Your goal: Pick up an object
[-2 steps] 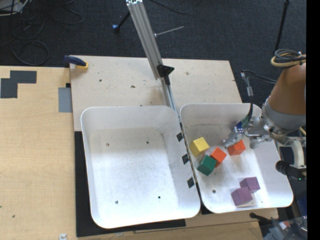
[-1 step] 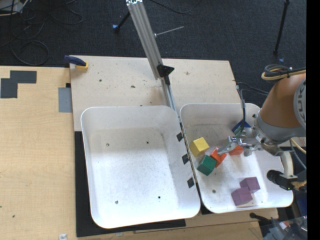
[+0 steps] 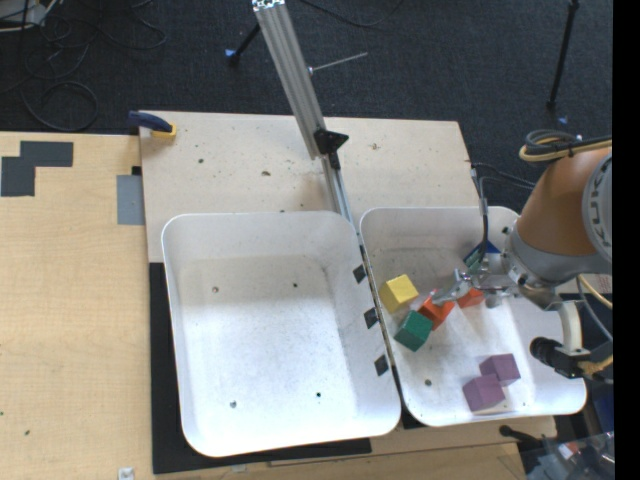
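Pale wood counter (image 3: pixel 60 298), two grey patches at far left. Left bin (image 3: pixel 260 230): shallow white plastic, rounded corners, floor speckled with dark flecks. Slanted aluminium post (image 3: pixel 295 78), checkered tag on top, no readable writing. Right bin (image 3: pixel 440 223): yellow cube (image 3: pixel 400 290), green cube (image 3: pixel 413 331) below it, orange block (image 3: pixel 437 310) touching green cube, two matte purple cubes (image 3: pixel 492 381) near front wall. Gripper (image 3: pixel 452 298) just beside orange block; jaws' opening and hold: cannot tell. Dark carpet, cables behind.
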